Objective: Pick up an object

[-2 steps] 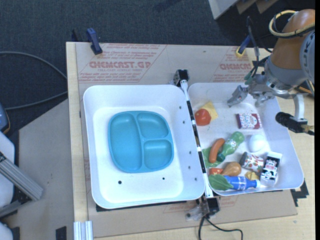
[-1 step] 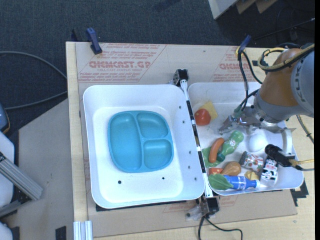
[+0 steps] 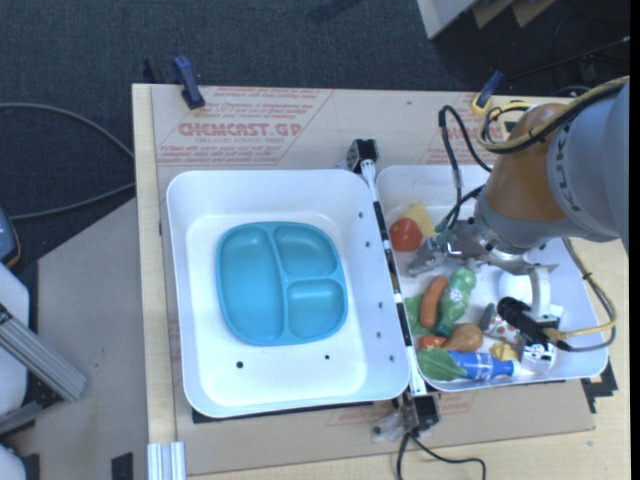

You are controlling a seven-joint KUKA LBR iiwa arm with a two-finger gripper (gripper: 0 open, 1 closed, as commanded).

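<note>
The right bin holds several toy foods. A red tomato and a yellow piece lie at its upper left. An orange carrot and a green bottle lie side by side in the middle. Near the front edge are a brown piece, a green leaf and a blue tube. My gripper is low inside this bin, just right of the tomato and just above the carrot and bottle. I see nothing held in it.
The left bin holds a blue three-compartment plate. A raised divider separates the two bins. The arm covers the right bin's upper right part. Cables loop behind it.
</note>
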